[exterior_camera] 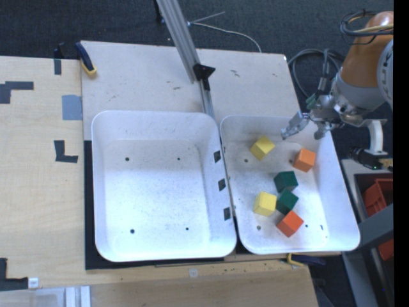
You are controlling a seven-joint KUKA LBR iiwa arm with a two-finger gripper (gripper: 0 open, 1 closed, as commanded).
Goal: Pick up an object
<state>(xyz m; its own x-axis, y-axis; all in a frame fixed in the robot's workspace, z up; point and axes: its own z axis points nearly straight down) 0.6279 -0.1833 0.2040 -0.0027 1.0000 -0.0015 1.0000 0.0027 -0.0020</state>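
The right bin holds several small cubes. A yellow cube lies near its back, with an orange cube to its right. Two green cubes sit mid-bin beside a second yellow cube. A red-orange cube lies nearest the front. My gripper hangs over the bin's back right part, above and between the first yellow cube and the orange cube. Its fingers stand open with nothing between them.
The left bin sits beside the right one, sharing a raised middle wall. A slanted metal rail runs down to the bins' back edge. Cables hang by the arm at the right.
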